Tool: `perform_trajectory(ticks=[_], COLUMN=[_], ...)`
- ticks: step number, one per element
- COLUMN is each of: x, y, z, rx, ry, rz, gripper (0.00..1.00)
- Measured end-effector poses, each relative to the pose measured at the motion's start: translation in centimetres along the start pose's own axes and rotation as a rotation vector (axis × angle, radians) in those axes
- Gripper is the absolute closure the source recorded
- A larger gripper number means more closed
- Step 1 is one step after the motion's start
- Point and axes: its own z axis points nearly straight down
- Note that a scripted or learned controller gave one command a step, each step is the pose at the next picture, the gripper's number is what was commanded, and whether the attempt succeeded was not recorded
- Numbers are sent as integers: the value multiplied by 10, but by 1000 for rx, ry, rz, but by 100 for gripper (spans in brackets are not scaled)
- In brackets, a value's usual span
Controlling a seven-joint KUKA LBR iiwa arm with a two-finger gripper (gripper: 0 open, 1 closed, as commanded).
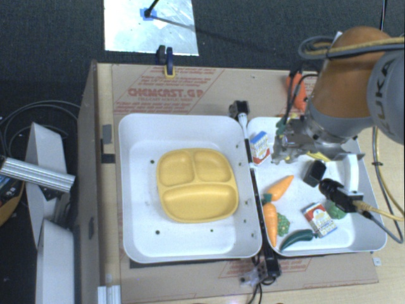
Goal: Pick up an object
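You see the pincer (pixel 286 149) low over the right bin (pixel 370 230), just beside a small milk carton (pixel 259 147); whether it is spread you cannot tell. 2 carrots (pixel 279 187) lie nearby, and a yellow tray (pixel 196 184) sits in the left bin (pixel 136 189).

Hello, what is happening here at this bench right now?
A robot arm reaches in from the right over the right bin, which holds toy carrots, a small milk carton and other items. Its gripper hangs low beside the carton. The left bin holds a yellow divided plate.
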Motion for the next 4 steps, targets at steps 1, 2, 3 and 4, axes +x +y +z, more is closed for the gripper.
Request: perform_trajectory(ticks=[1, 2, 3, 4], x=[-63, -47, -18, -27], y=[-44, 12, 21, 16], z=[-35, -14, 20, 4], rx=[-2, 0, 0, -1], ry=[-1, 1, 1, 0], rz=[-1, -3, -3, -1], gripper=[100, 100, 100, 100])
